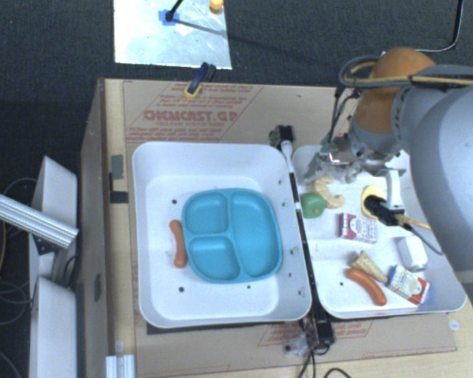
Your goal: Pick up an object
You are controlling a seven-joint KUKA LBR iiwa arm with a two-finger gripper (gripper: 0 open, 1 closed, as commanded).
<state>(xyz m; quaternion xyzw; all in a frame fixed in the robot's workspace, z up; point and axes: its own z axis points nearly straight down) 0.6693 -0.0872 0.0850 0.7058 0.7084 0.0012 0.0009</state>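
One gripper point(340, 161) hung over the right bin point(437, 302), near a pale, banana-like piece point(325, 191); its grasp could not be read. Descent and closing seemingly remained.

Two white bins point(154, 235), one blue tray point(231, 235), two sausages point(177, 243).

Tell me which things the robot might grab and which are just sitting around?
Might grab, right bin, near the gripper:
green ball
small purple carton
sausage

Just sitting, left bin:
blue divided plate
orange sausage beside it
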